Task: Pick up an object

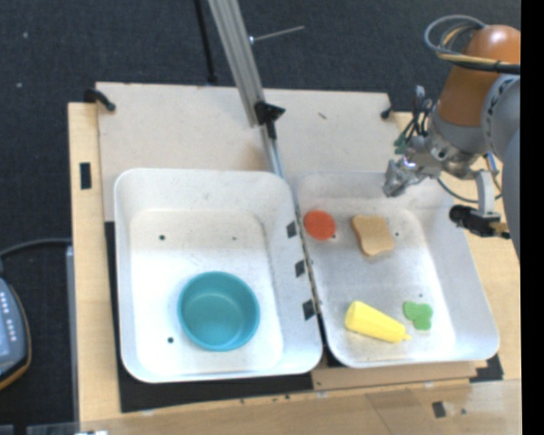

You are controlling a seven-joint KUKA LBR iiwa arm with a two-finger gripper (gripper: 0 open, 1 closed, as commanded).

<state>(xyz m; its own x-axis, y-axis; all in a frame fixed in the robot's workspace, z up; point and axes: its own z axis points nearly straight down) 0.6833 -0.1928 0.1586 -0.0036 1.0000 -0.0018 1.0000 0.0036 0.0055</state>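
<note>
The right bin [453,270] holds a small orange-red round piece [319,225], a tan bread-like slice [374,235], a yellow wedge [374,323] and a small green piece [418,314]. A teal bowl [218,310] sits in the left bin [145,207]. My gripper [398,179] hangs over the far right corner of the right bin, above and to the right of the tan slice, with nothing seen between its fingers. It is too small and dark to read.
A slanted metal pole [240,57] runs from the top down to the gap between the bins. A beige board [190,125] lies behind the bins. A handheld pendant [0,329] rests at the far left.
</note>
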